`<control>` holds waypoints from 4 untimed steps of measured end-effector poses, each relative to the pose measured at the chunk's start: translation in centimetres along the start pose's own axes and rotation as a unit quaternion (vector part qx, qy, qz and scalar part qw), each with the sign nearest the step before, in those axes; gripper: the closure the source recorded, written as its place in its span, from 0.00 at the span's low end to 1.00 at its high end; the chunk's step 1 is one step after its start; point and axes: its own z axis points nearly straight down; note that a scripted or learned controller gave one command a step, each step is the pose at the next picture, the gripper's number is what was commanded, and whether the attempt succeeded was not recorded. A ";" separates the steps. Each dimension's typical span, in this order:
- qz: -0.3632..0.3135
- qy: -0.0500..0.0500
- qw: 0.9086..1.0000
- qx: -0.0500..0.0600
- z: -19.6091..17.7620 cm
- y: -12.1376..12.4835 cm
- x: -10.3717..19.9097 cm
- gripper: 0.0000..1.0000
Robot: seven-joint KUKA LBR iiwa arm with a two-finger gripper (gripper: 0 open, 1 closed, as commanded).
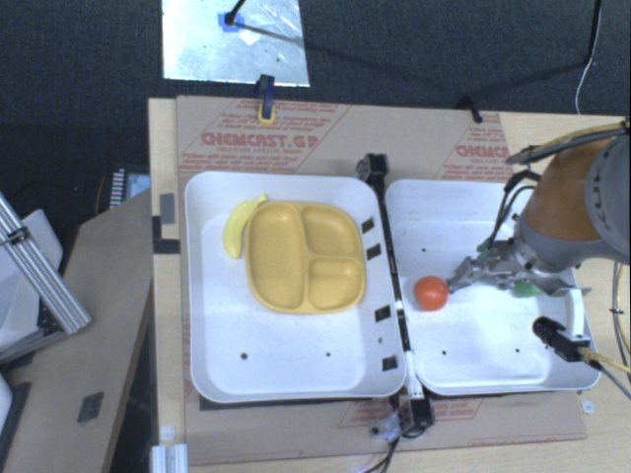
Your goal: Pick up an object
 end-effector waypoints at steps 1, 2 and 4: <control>0.000 -0.001 1.000 -0.003 -1.4 0.2 -0.1 1.00; -0.002 -0.002 1.000 -0.004 -7.7 0.6 -0.3 1.00; -0.002 -0.001 1.000 -0.003 -15.8 0.5 0.5 1.00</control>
